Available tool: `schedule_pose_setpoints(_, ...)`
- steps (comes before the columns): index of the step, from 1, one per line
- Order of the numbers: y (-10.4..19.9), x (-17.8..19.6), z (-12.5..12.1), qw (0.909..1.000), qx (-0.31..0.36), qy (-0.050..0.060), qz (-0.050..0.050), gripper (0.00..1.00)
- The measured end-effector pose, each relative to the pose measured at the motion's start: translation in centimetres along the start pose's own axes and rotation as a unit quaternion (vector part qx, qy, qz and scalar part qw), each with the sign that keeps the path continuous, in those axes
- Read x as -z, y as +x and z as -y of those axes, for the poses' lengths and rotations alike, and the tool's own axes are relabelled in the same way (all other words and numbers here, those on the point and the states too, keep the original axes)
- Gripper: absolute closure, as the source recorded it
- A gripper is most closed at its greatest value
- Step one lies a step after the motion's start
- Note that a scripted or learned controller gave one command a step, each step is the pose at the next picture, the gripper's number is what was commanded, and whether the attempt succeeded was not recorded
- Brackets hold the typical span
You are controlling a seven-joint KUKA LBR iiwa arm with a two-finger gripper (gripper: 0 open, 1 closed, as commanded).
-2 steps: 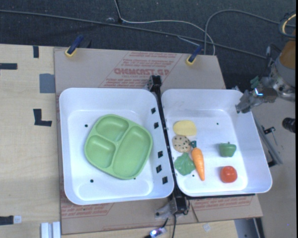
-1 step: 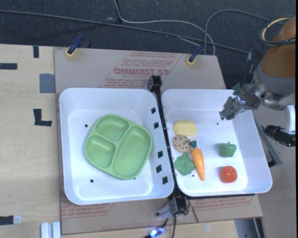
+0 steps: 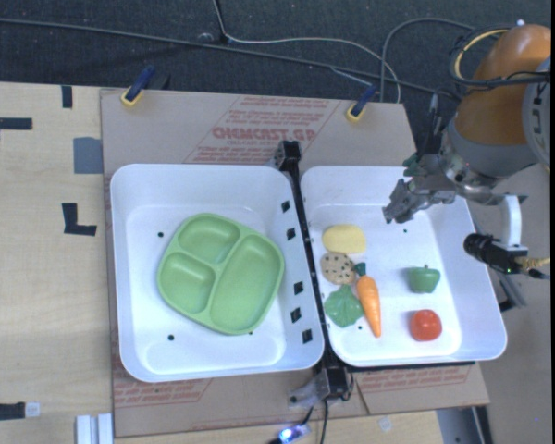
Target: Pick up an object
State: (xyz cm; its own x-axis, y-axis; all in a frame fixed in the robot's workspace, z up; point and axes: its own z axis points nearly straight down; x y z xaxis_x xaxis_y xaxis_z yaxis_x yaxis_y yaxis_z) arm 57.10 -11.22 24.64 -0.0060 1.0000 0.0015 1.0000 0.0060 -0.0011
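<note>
The right bin (image 3: 462,340) holds a yellow lemon-like piece (image 3: 344,239), a brown cookie (image 3: 336,268), an orange carrot (image 3: 369,305), a green leafy piece (image 3: 343,309), a green pepper (image 3: 424,279) and a red tomato (image 3: 426,325). My gripper (image 3: 400,208) hangs over the upper part of this bin, up and to the right of the yellow piece and above the pepper. Nothing is seen between its fingers. The dark fingertips blur together at this distance.
The left bin (image 3: 129,248) carries a green divided tray (image 3: 222,272). A black divider with clips (image 3: 296,239) runs between the bins. Cables cross the dark floor behind the bench, and a black fitting (image 3: 488,248) sticks out by the right bin's rim.
</note>
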Motion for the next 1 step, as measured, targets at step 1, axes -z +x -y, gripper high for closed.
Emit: schedule_pose_setpoints(1, 5.19, -0.96, -0.15, 1.0, 0.0, 0.001, 0.0, 1.0)
